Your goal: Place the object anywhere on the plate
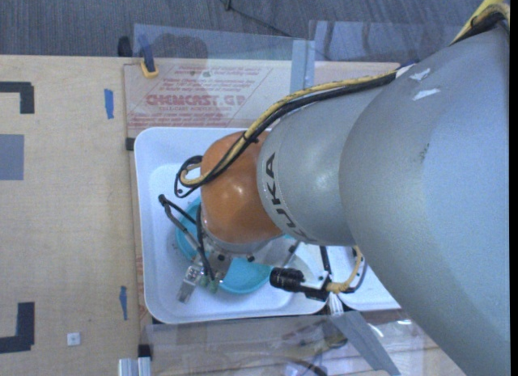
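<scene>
With the arm [348, 196] low over the blue plate [243, 277] in the bin [154, 204], I cannot tell the gripper's [194, 277] state or find the object, so release gently, well inside the plate's rim.

Your arm [340, 180] covers most of the bin [150, 204] and plate [243, 279]; free room remains along the bin's left wall.

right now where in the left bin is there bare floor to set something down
Bare white floor lies along the white bin's left wall and in its upper-left corner, above the blue plate. A thin strip runs along the near wall below the plate. The middle is crowded: the arm and end effector cover it.
</scene>
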Controlling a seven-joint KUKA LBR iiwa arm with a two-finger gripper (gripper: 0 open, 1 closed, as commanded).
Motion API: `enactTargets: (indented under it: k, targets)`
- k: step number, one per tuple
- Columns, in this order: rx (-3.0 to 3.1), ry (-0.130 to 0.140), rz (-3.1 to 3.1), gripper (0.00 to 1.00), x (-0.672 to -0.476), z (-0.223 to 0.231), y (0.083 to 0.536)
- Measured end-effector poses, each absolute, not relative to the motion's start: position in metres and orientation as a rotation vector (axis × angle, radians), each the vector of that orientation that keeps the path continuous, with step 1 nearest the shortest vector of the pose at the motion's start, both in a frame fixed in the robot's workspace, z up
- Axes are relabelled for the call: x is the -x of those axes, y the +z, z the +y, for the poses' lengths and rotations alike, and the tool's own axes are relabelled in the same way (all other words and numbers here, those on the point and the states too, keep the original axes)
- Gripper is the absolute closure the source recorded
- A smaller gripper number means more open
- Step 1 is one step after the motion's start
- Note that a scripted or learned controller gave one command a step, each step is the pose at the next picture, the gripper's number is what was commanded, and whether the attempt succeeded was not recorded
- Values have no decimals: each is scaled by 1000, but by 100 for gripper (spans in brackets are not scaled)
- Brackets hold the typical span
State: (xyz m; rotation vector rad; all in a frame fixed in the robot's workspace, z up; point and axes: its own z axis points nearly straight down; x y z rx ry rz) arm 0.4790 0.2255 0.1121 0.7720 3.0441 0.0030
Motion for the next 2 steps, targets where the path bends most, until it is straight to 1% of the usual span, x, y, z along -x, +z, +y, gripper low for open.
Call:
enactTargets:
  k: [1,2]
  targets:
    - [-751,3,3047,0,-552,189,151]
    - [-835,5,3023,0,-628,180,153]
